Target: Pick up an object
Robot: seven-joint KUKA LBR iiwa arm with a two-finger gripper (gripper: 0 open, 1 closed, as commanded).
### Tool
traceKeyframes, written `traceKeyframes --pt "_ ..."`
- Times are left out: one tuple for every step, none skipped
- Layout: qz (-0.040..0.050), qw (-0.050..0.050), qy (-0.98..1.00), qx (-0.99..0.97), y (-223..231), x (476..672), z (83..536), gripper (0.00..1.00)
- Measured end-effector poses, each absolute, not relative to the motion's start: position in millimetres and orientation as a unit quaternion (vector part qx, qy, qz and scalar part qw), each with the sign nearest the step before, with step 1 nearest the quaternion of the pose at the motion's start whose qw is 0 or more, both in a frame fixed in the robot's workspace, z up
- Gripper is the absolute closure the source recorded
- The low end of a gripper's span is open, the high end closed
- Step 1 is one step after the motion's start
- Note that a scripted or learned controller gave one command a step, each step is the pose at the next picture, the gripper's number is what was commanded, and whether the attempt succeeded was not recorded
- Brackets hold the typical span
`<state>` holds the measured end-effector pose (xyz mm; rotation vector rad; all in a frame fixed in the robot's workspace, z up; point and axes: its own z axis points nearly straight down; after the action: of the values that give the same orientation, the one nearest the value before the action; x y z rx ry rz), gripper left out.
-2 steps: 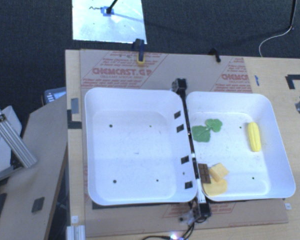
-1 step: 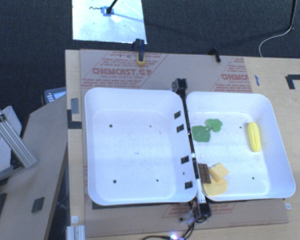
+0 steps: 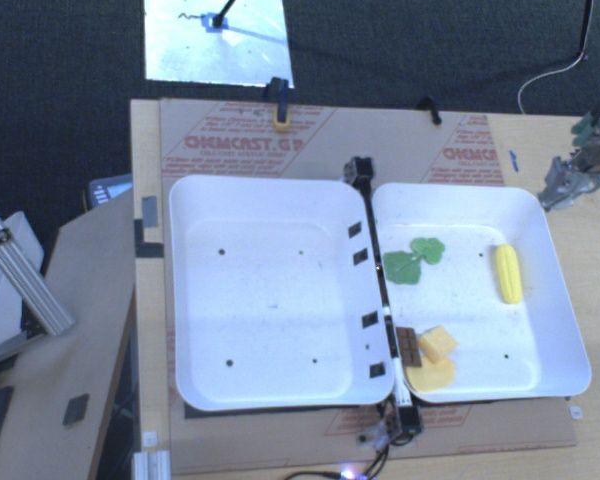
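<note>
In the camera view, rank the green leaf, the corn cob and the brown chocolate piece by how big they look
1. green leaf, widest spread
2. corn cob, nearly as long but narrower, so this ranking is close
3. brown chocolate piece, clearly smallest

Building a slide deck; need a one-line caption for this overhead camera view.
Gripper waits beside the right bin holding corn cob, green leaf and cheese pieces.

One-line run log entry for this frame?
tool: outside right bin, upper right | right bin: corn cob, green leaf, cheese pieces | pick: not yet done
</note>
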<state>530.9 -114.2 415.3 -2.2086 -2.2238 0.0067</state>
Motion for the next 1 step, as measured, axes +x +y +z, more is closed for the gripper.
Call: traceKeyframes --pt "-0.0043 -0.006 -0.709 -0.705 -106.8 522.0 541.9 1.0"
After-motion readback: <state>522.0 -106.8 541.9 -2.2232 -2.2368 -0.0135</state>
